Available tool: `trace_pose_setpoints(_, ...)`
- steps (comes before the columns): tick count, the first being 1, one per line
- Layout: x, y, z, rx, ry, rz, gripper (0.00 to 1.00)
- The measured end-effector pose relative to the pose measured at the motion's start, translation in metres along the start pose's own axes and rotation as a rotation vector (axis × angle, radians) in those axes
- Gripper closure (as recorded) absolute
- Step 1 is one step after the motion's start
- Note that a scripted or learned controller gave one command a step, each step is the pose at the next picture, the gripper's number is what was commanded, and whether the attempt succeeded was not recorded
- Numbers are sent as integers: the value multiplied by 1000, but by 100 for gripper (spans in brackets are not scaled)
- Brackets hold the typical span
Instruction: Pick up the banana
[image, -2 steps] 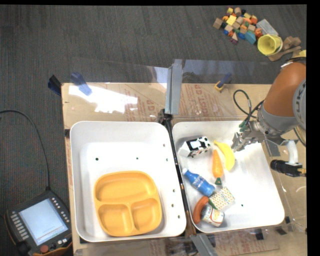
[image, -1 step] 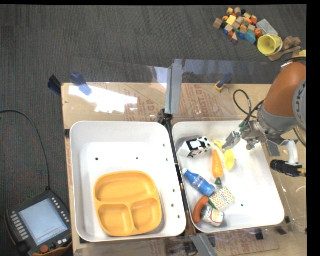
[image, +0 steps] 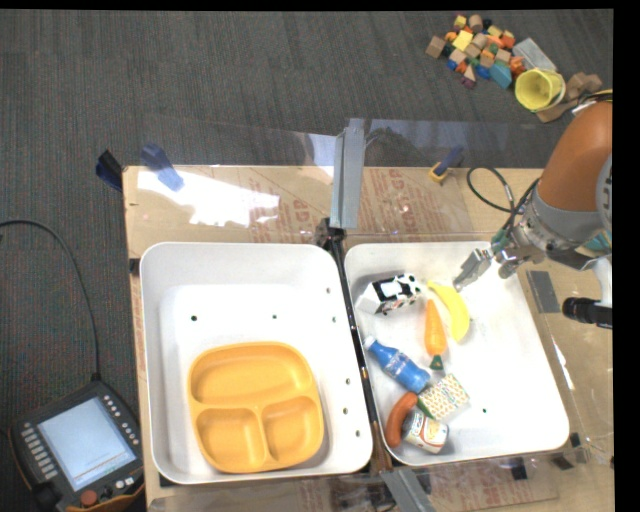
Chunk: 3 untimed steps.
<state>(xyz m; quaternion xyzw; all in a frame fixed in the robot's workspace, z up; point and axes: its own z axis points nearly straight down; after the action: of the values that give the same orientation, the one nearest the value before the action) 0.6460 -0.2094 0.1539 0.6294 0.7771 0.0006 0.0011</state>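
Banana (image: 452, 309) in right bin (image: 520, 400), beside carrot (image: 435, 330); tray (image: 258, 405) in left bin (image: 170, 270).

banana (image: 453, 308): yellow
carrot (image: 435, 331): orange
toy cow (image: 396, 292): black and white patches
bottle (image: 398, 366): blue, white cap
sausage (image: 399, 417): red-orange
tray (image: 256, 406): orange-yellow
bins (image: 240, 270): white
arm (image: 575, 170): grey with orange band
cup (image: 538, 89): yellow
blocks (image: 478, 47): mixed bright colours
floor (image: 200, 80): dark grey

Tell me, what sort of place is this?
Probably a robot lab. An arm reaches over two white bins of toy food, such as a banana; a control pendant lies on the carpet, with building blocks farther back.
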Motion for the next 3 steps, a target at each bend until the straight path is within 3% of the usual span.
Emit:
trace_pose_setpoints(1, 30, 5, -9, 2, 2, -120, 0)
trace_pose_setpoints(2, -1, -2, 67, 3, 3, -286, 0)
trace_pose_setpoints(3, -2, -1, 55, 0, 3, -283, 100)
